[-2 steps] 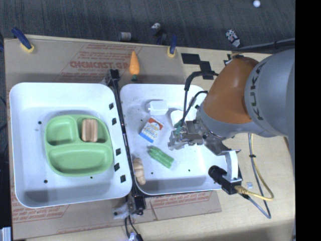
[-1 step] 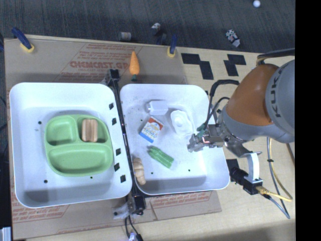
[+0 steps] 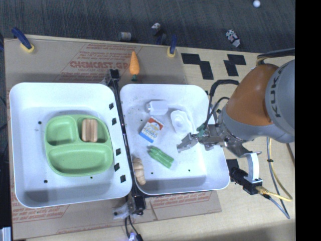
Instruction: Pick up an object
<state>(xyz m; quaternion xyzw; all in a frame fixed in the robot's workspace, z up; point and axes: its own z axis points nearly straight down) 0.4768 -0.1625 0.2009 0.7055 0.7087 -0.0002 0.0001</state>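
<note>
My gripper [image 3: 184, 142] hangs low over the right bin [image 3: 200, 177], near its right side, with its fingers slightly apart and nothing between them. A green cylinder-like object [image 3: 160, 156] lies just left of and below the fingertips. A small orange and blue packet [image 3: 150, 129] sits left of the gripper. A crumpled white wrapper [image 3: 179, 119] lies just above the fingertips, and a white bottle [image 3: 156, 106] lies farther up. A tan croissant-like piece [image 3: 138, 170] rests at the bin's lower left wall.
The left bin [image 3: 25, 185] holds a green divided plate [image 3: 77, 143] with a brown bread piece [image 3: 90, 130] in its upper right compartment. An orange carrot toy [image 3: 134, 63] lies on the cardboard above the bins. Cables trail at the lower right.
</note>
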